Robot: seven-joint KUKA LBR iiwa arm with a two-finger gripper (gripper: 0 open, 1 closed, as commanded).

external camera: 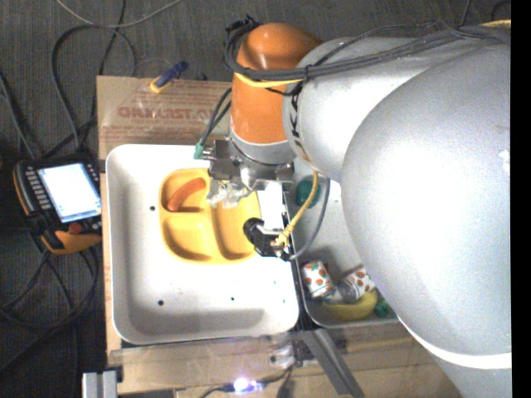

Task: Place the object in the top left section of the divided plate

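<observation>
Over the yellow divided plate (199, 226), the hand (226, 191) hovers.

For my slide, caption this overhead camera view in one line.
KUKA arm's gripper hovers over the yellow divided plate in the left white bin.

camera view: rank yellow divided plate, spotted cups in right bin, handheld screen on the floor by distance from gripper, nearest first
From the gripper:
1. Yellow divided plate, directly beneath it in the left bin.
2. Spotted cups, lower right, in the right bin.
3. Handheld screen, far left, off the bench.
</observation>
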